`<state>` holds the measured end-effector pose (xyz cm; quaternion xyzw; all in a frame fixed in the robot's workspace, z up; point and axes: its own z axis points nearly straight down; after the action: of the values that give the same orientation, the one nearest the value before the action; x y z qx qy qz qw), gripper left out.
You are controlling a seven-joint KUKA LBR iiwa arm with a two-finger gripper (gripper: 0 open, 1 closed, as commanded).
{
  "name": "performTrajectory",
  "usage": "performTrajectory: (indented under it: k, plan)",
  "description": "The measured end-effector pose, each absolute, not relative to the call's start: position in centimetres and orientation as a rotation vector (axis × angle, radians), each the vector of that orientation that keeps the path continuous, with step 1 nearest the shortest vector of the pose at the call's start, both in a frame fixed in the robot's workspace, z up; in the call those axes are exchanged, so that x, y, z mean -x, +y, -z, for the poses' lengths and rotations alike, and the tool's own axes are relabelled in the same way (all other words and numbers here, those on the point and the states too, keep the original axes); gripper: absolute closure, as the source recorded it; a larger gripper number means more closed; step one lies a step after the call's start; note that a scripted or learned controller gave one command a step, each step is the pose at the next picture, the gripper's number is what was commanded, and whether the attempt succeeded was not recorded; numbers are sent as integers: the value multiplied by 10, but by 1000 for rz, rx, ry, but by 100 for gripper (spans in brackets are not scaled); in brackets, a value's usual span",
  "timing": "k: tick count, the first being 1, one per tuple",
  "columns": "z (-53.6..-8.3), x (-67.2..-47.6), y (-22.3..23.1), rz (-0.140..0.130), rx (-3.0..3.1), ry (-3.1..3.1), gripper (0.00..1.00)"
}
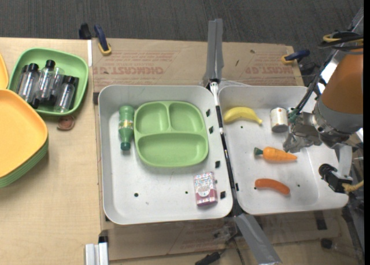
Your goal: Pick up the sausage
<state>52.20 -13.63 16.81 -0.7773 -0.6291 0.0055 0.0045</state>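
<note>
Right bin [306,203]: the sausage [272,186], an orange-red piece, lies flat on the bin floor near the front wall, long axis roughly left to right. It touches nothing else. The pincer [293,140] hangs above and behind it, toward the bin's right half, with the carrot [277,154] lying between the two. The pincer's tips sit just beside the carrot's right end; whether they touch it cannot be told. The sausage is apart from the pincer, nearer the camera and slightly to the left of it. Nothing is seen between the pincer's fingers; how wide they stand cannot be told, since the dark parts blur together.

Other contents of the right bin: a banana [242,115] near the back left corner, and a small white cylinder [280,119] lying on its side just right of the banana, close behind the pincer.

Left bin [110,188]: a green divided plate [171,133] in the middle, a green bottle [125,127] lying just beside its left edge, and a small pink box [205,188] near the front right corner.

Table [52,212], left side: a green tray [78,73] holding several dark-capped bottles [46,84], and a stack of orange plates [20,136] at the left edge
</note>
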Motion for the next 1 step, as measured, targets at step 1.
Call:
performTrajectory:
  k: [1]
  plan:
    - [-176, -522, -137, -21, 2434, -1970, 100]
